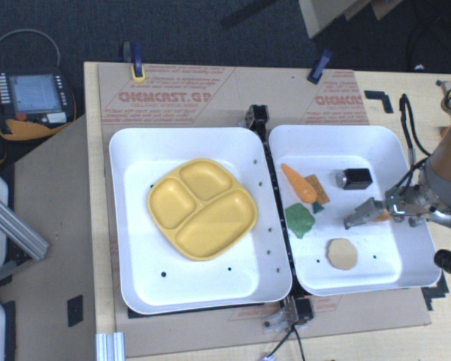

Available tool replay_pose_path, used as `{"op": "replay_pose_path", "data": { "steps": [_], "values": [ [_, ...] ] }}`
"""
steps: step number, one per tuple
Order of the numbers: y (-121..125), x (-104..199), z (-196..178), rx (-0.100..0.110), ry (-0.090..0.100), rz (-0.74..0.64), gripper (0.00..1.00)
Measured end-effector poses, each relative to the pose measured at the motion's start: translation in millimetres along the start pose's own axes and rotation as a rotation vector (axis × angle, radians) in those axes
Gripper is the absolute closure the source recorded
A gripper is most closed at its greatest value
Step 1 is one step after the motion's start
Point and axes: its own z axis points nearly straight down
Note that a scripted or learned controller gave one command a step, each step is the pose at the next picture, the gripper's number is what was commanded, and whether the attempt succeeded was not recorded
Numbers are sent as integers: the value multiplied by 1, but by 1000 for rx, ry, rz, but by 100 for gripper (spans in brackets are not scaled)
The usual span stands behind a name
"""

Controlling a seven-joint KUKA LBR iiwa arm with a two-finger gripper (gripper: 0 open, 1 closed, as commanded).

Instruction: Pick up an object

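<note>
Bench front: the pale wooden bench board [210, 329] runs along the near edge, with a small black clamp [301, 309] sitting at the junction below the two bins.
Right bin, near end: the shallow white plastic right bin [361, 275] holds a round beige cookie-shaped piece [343, 253] closest to us, lying flat on the floor, apart from everything else.
Left bin: the shallow white plastic left bin [135, 262] carries a yellow three-compartment plastic plate [203, 208], resting flat near the middle — its compartments hold nothing.
Green piece: a lumpy green toy vegetable [300, 219] sits just beyond the cookie, close to the divider side of the right bin.
Gripper: the grey two-finger gripper [358, 216] comes in low from the right over the bin floor — I cannot tell how its tips stand, and nothing shows between them; it hangs between the cookie and the black block, touching neither.
Carrot: an orange toy carrot [298, 182] lies slanted just beyond the green piece, with a brown flat piece [316, 188] tucked against its side.
Black block: a small black rectangular block [356, 177] rests toward the far end of the right bin.
Far edge: a yellow-and-blue clamp [137, 65] and a blue clamp [319, 66] grip the bench's back rim.
</note>
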Motion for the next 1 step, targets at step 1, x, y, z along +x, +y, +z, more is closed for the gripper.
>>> {"op": "replay_pose_path", "data": {
  "steps": [1],
  "values": [
    [-3,10,58,-1,1,-2,0]
  ]
}}
